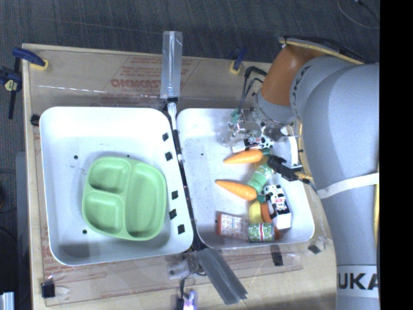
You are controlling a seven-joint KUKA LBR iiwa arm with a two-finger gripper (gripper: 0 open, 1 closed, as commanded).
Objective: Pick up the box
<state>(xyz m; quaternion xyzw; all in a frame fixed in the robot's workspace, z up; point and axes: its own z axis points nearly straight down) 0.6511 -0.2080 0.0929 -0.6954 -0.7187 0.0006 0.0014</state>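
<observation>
The box (279, 208) is a small carton with a black-and-white cow pattern. It lies near the right wall of the right bin (200, 173), among other items. My gripper (239, 129) hangs over the far part of that bin, above and left of the box and well apart from it. Just below the gripper lies an orange carrot (244, 156). Nothing shows held at the gripper.
A second carrot (236, 188), a green item (261, 176), a labelled can (261, 232) and a red-brown packet (229, 223) crowd the right bin around the box. The left bin (64, 134) holds a green divided plate (124, 197). The arm covers the bench's right side.
</observation>
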